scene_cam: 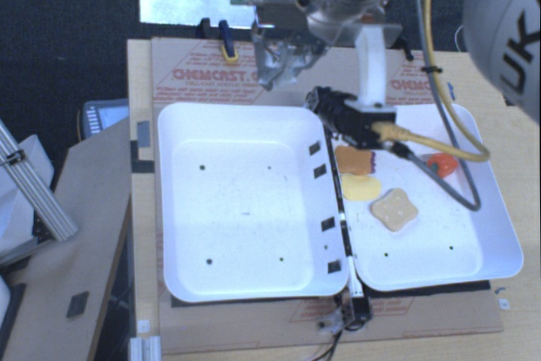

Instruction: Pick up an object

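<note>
The grey arm with the orange band reaches in from the upper right. Its gripper hangs over the surface, a brown board with red lettering, just beyond the upper rim of the left shallow white bin. From here the gripper is a blur of metal, so I cannot tell whether it is open or closed.

The things to pick all lie in the right shallow white bin, near its left wall. An orange-brown square slab touches a flat pale yellow round piece just below it. A tan toast-shaped piece sits beside those, lower right. A small red-orange lump lies further right, apart from the others.
</note>
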`<state>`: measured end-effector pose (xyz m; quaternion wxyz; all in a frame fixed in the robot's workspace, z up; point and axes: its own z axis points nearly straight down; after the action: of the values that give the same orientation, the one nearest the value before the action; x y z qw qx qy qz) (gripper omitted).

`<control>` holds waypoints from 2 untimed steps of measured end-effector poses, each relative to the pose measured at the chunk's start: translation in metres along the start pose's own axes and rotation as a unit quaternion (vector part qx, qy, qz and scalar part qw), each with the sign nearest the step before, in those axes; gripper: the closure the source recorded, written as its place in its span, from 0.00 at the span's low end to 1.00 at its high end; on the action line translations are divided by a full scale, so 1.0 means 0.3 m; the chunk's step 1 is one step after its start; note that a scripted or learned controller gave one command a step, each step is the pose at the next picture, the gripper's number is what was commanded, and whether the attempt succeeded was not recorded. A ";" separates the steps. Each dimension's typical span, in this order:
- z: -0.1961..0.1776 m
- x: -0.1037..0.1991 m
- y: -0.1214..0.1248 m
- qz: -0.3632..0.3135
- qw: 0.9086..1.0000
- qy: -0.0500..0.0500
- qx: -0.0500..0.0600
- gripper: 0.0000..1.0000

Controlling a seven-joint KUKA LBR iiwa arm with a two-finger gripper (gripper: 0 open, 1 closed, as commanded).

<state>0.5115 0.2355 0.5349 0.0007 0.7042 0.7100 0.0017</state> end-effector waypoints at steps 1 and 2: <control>0.000 -0.004 -0.003 0.001 1.000 0.000 0.001 0.00; 0.000 -0.004 -0.003 0.001 1.000 0.000 0.001 0.00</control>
<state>0.5106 0.2344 0.5349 0.0002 0.7046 0.7096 0.0010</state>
